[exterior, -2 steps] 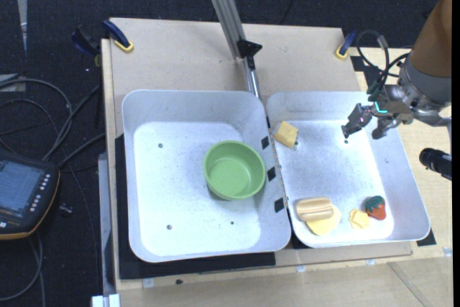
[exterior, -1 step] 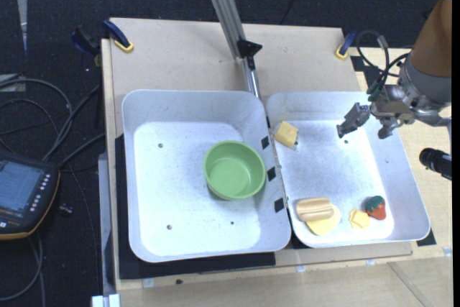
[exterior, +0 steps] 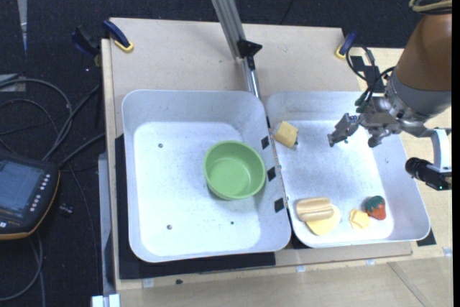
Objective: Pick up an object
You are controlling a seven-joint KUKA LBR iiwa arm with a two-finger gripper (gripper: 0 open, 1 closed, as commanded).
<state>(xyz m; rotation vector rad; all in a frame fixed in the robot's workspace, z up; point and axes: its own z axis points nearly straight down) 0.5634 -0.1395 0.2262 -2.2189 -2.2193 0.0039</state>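
My gripper (exterior: 357, 133) hangs over the right bin (exterior: 402, 176), near its upper right part, with its two fingers spread apart and nothing between them. A yellow cheese-like block (exterior: 287, 134) lies at the bin's upper left, well left of the gripper. Along the bin's front edge lie a tan hot-dog bun piece (exterior: 316, 209) on a yellow slice, a small yellow chunk (exterior: 359, 219) and a red strawberry-like toy (exterior: 376, 207). A green bowl (exterior: 233, 169) sits in the left bin (exterior: 154, 176).
A slanted metal pole (exterior: 226, 3) reaches down to the joint between the two bins. Clamps (exterior: 115, 34) hold the bench's back corners. The arm's grey body with its orange band (exterior: 431, 47) fills the right side above the right bin.
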